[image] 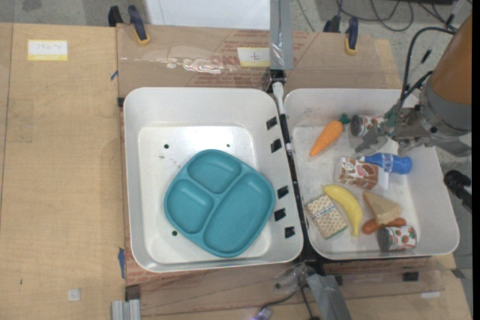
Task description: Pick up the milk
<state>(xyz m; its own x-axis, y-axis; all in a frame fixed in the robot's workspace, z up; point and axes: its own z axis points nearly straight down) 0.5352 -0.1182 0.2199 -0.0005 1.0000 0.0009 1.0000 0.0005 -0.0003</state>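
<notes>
White milk carton, seemingly just below fingers

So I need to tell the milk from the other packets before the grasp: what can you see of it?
The milk looks like a small carton, printed brown-red and white, lying on its side on the floor of the right bin. A blue bottle lies against its right end, and the banana is just below. The gripper is above it, apart.
</notes>
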